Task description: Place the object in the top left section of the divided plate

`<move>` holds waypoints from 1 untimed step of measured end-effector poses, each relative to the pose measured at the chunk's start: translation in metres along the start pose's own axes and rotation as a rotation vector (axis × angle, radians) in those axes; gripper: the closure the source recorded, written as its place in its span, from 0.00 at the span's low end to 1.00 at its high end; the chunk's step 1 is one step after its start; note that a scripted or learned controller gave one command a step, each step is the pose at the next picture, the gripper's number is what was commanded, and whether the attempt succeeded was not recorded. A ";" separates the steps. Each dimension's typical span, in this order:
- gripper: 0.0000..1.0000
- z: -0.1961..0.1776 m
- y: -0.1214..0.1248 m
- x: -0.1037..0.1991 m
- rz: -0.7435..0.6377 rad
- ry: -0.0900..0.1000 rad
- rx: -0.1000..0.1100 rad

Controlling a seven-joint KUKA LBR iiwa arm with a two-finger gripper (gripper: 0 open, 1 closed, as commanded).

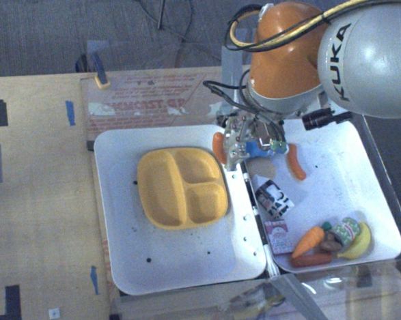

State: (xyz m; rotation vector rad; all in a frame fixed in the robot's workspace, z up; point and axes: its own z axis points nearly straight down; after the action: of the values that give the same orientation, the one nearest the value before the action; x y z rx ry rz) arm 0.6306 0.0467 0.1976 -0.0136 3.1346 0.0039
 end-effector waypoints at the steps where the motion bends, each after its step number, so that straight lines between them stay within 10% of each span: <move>1: 1.00 -0.014 0.017 0.022 0.010 0.004 0.000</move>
State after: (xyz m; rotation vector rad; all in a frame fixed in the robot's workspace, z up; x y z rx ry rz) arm 0.6083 0.0630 0.2116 0.0020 3.1389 0.0043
